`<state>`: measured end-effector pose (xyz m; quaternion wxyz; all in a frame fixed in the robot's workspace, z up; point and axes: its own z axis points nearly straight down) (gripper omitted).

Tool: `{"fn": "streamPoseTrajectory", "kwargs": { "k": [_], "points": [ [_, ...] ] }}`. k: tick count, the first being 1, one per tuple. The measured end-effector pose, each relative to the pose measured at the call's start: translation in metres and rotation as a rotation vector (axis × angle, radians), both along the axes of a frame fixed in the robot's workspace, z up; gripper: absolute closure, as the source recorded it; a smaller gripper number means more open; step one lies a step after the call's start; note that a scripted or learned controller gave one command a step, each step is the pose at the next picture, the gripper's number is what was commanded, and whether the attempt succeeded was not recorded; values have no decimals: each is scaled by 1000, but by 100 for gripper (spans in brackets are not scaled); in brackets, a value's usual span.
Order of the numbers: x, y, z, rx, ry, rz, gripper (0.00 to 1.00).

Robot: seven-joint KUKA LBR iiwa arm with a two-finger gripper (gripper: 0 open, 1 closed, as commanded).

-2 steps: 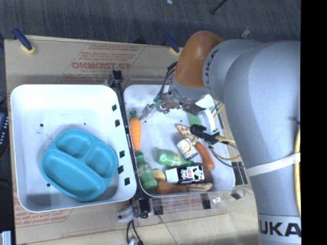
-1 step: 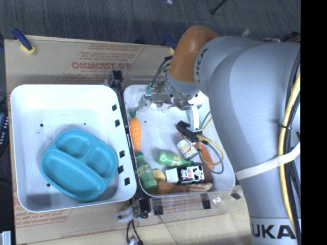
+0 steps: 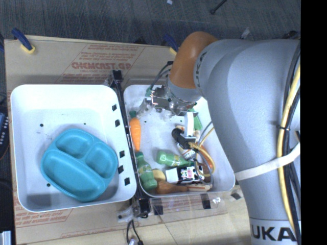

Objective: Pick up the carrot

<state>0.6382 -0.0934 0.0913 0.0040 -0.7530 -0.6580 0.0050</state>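
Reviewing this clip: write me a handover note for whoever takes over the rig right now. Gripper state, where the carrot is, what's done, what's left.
Gripper: over the back of the right bin, beside the carrot's top; finger state not readable from this angle.
Carrot: lying along the right bin's left wall, apart from the gripper, not lifted.
Other items: green toys and clutter at the front of the right bin; blue divided plate in the left bin.
Done: arm is near the carrot.
Left: grasp and lift the carrot.
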Motion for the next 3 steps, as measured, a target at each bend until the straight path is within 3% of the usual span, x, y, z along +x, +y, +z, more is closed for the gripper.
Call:
{"fn": "streamPoseTrajectory", "kwargs": {
  "k": [1, 2, 3],
  "points": [
    [-5, 3, 0, -1, 2, -3, 0],
    [-18, -10, 0, 0, 4, -211, 0],
    [-22, 4, -1, -1, 11, -323, 0]
  ]
}}
